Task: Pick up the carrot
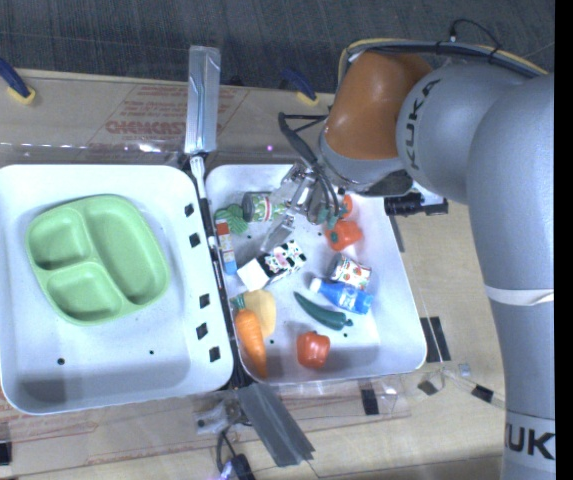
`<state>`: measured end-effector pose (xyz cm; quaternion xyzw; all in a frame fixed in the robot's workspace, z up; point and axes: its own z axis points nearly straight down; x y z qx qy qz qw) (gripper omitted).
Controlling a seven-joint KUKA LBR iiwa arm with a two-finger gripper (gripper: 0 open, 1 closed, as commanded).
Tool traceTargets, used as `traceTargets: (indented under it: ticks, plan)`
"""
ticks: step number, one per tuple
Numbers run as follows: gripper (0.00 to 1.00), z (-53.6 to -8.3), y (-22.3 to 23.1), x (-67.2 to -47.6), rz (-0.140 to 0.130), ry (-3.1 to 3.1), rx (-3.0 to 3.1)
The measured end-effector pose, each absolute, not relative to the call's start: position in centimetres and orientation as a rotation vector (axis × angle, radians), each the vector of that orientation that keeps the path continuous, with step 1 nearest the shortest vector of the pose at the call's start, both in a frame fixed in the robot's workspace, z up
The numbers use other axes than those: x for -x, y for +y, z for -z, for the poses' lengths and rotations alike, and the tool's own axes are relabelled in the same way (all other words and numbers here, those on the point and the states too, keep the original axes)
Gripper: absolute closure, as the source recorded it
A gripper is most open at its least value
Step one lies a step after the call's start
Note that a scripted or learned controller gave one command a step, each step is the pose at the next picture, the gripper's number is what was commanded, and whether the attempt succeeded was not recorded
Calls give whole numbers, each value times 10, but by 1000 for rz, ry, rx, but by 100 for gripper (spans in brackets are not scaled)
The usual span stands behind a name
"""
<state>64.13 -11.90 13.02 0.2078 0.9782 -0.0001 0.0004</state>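
Note:
The carrot [250, 341] is orange and lies lengthwise in the front left corner of the right bin [398, 268], against its left wall. A pale yellow item [260, 305] touches the carrot's far end. My gripper [303, 201] hangs low over the far part of the same bin, between a green can [258, 206] and a red vegetable [344, 233]. It is well away from the carrot, toward the back of the bin. Nothing shows held in it.
The right bin also holds a black-and-white spotted item [284, 260], a white block [252, 274], a small carton [350, 271], a blue bottle [345, 296], a dark green vegetable [322, 314] and a red pepper [312, 349]. A green divided plate [96, 256] lies in the left bin [16, 378].

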Motion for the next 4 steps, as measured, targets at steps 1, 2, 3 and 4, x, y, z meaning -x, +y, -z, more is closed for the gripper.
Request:
traceTargets:
  ticks: [1,2,3,4]
  plan:
    - [0,-249,-74,-650,1,3113,-377]
    - [0,-267,-103,-650,2,3134,119]
    - [0,-134,-111,-657,-2,3102,512]
    - [0,-254,-147,-657,6,2932,1110]
